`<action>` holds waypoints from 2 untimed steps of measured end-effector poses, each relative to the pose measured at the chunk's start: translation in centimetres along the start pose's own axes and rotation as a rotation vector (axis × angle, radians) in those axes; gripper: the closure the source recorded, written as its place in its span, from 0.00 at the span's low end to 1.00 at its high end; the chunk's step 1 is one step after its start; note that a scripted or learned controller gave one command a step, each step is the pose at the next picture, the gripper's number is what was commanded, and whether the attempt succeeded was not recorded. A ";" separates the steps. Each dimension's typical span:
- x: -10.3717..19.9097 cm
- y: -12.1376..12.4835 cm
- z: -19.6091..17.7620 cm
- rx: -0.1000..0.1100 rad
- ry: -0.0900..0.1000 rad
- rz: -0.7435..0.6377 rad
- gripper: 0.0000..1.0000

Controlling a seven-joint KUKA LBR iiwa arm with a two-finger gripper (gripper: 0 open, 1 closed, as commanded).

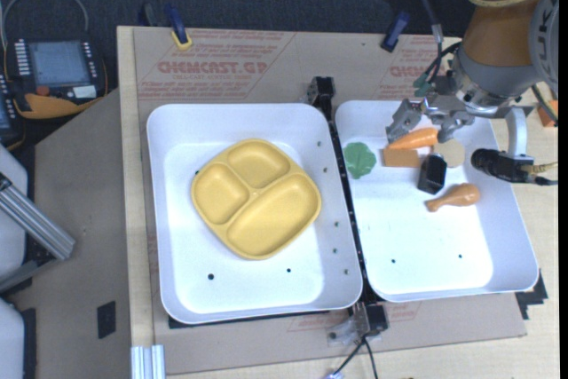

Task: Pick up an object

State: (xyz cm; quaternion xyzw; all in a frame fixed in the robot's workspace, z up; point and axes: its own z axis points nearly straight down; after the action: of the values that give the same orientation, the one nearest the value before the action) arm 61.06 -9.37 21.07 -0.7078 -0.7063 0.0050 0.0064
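The table (222,58) carries 2 shallow white bins side by side on a brown board with red lettering. The left bin (177,191) holds a yellow plate (256,197) with 3 compartments, lying flat near the middle of the bin and turned at an angle.

The right bin (444,266) holds several small things gathered in its far half. A green round piece (359,159) lies at the left, just beside the bin's left wall. To its right sits an orange wedge (406,148), with a carrot-like orange top edge reaching toward the arm. A small black block (432,173) lies just right of the wedge and a little nearer. A tan drumstick-shaped piece (453,197) lies near the black block on its near side, pointing left. A pale round piece (455,153) shows partly behind the black block.

The grey arm with its orange band (506,4) reaches in from the right and far side. The end effector (428,122) hangs over the far part of the right bin, directly above the orange wedge. Its fingers look spread, 1 to each side of the wedge's far end, with nothing lifted between them. Whether they touch the wedge cannot be told.

A black clip (320,90) sits at the far end between the 2 bins. A handheld controller with a screen (55,71) lies off the table to the far left.
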 end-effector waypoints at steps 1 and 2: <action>0.0 0.3 -0.9 -0.015 -0.001 -0.002 0.00; 0.1 0.1 3.4 -0.010 -0.001 -0.002 0.00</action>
State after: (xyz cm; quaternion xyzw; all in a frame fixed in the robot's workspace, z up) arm 61.11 -9.26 17.63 -0.7070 -0.7072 0.0019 0.0025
